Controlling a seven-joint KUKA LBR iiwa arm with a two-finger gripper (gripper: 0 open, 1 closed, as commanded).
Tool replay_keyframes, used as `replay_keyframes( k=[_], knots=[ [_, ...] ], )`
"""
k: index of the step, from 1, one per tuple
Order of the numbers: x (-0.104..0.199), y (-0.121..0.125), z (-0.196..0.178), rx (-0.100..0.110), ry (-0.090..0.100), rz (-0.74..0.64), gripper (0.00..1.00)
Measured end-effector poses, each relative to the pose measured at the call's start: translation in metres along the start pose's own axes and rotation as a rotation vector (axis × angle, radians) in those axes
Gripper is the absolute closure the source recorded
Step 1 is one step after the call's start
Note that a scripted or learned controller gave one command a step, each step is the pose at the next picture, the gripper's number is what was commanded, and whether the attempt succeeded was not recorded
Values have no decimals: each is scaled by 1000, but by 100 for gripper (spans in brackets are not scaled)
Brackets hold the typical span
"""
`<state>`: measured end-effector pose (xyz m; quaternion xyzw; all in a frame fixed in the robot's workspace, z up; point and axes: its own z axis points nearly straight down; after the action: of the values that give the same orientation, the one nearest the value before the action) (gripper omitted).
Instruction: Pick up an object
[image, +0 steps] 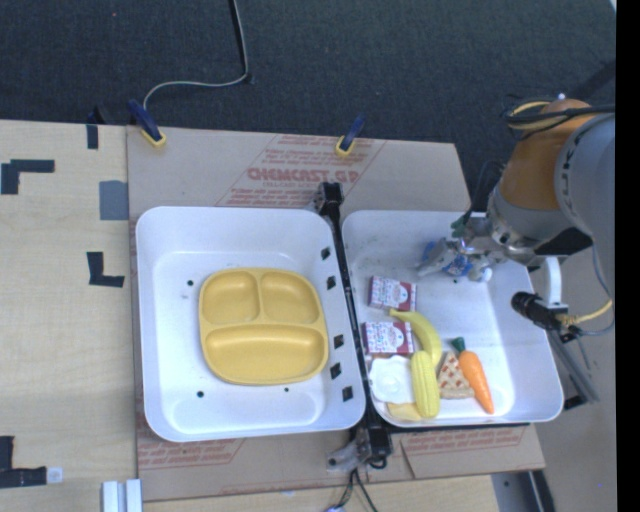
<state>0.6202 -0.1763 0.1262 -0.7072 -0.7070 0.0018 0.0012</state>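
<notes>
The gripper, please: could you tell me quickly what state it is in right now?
Gripper: over the right bin; open or shut cannot be told, nothing visibly held.

A robotics lab: two white bins (160, 300) sit on a cardboard sheet (290, 170) clamped by yellow-and-blue clips (148, 124) to a wooden surface (55, 330) marked with black tape (100, 270), a cable (200, 82) trailing across dark carpet (400, 60).

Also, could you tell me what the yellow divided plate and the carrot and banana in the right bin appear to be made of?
The yellow divided plate looks like moulded plastic with a matte finish: one even colour, soft rounded compartment ridges. The carrot and banana look like plastic toy food: flat, saturated colour and simple smooth shapes, though rubber cannot be ruled out from this view.
</notes>
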Motion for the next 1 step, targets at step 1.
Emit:
replay_keyframes(
  k=[1],
  knots=[
    [9, 41, 44, 34, 7, 6, 0]
  ],
)
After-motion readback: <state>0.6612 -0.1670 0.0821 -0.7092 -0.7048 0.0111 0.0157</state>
